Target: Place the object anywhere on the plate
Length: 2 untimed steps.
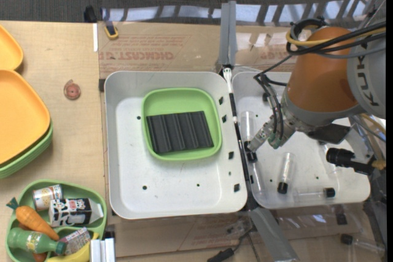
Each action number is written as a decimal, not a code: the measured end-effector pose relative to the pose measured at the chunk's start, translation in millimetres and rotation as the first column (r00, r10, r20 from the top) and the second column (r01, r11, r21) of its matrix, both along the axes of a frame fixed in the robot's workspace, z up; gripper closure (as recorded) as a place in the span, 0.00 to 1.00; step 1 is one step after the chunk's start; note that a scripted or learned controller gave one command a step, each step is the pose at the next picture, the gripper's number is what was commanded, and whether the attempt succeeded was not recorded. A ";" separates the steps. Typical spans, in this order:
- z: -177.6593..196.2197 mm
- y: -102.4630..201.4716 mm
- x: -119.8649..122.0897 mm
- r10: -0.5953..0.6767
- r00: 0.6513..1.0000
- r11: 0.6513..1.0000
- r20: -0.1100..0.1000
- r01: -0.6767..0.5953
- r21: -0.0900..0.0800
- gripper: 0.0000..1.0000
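You could read "KU" on the arm [368, 86]; a marker [284, 172] lay just below the gripper [261, 141], whose grip you couldn't judge.

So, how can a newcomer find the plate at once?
Look at the left white bin, the one farther from the arm. The plate lies in its upper half: green, square with rounded corners. A dark ribbed mat lies on it.
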State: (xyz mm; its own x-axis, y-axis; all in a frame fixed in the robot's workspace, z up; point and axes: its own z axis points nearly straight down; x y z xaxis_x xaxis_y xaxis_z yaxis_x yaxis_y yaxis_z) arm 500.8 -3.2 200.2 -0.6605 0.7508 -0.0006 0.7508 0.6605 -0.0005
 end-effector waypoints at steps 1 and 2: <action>-8.6 12.3 4.9 0.057 0.998 0.998 -0.002 -0.057 0.000 1.00; -8.8 19.3 3.9 -0.153 0.988 0.988 0.001 0.153 0.000 1.00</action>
State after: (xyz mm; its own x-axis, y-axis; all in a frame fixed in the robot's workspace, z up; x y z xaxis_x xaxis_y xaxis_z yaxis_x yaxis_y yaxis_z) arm 504.7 16.0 191.5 -0.5381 0.8429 -0.0010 0.8429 0.5381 -0.0001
